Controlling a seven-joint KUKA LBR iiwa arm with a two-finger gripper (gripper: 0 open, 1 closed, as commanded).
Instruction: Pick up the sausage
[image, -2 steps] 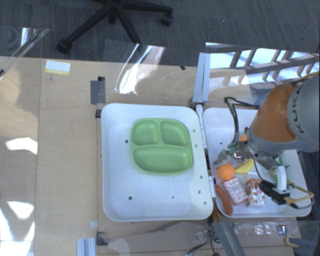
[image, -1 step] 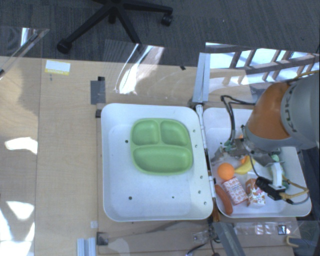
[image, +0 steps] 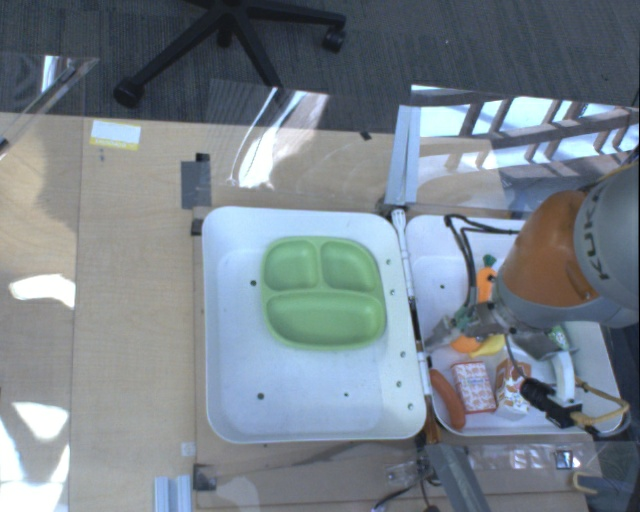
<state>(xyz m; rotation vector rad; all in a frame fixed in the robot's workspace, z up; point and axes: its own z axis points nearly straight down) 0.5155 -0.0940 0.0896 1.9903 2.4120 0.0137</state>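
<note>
The sausage (image: 447, 397), a reddish-brown stick, lies at the front left corner of the right bin (image: 425, 250), close to its left wall. My gripper (image: 463, 324) hangs over the middle of that bin, just behind and slightly right of the sausage, among a cluster of toy foods. The orange wrist band and grey arm hide most of the gripper from above. Nothing can be seen held in it.
A red-and-white packet (image: 472, 387) lies right beside the sausage, with a small carton (image: 513, 386) further right. Yellow and orange pieces (image: 483, 346) sit under the gripper, and a carrot (image: 486, 279) lies behind. The left bin (image: 230, 400) holds a green divided plate (image: 324, 292).
</note>
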